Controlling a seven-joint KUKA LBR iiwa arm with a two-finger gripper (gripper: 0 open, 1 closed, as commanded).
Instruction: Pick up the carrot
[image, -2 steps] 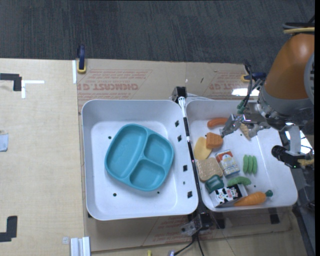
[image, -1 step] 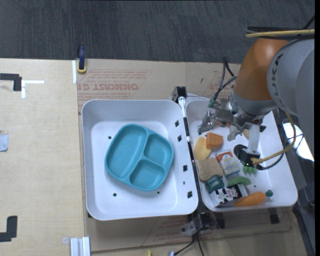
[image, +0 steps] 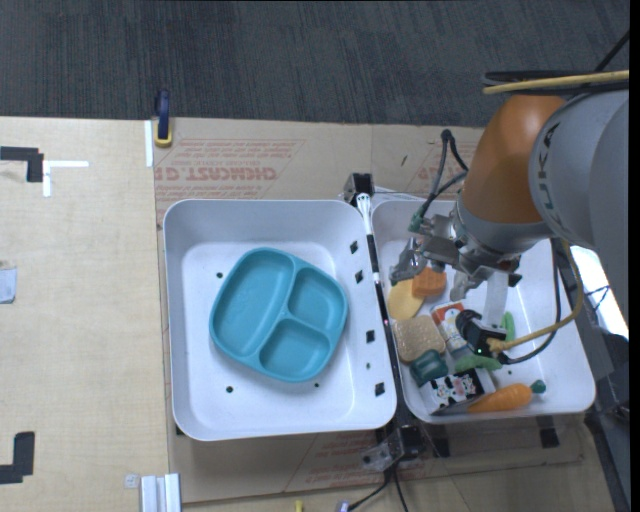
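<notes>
The carrot is orange with a green tip and lies along the front wall of the right bin, near its front right corner. My gripper hangs over the back left part of that bin, well away from the carrot. Just below the gripper sits a small orange block. The arm's grey body and orange band cover the back of the bin.
A pale yellow wedge, a tan bread slice, a red-and-white item and a teal-and-black piece crowd the right bin between gripper and carrot. The left bin holds a blue divided plate.
</notes>
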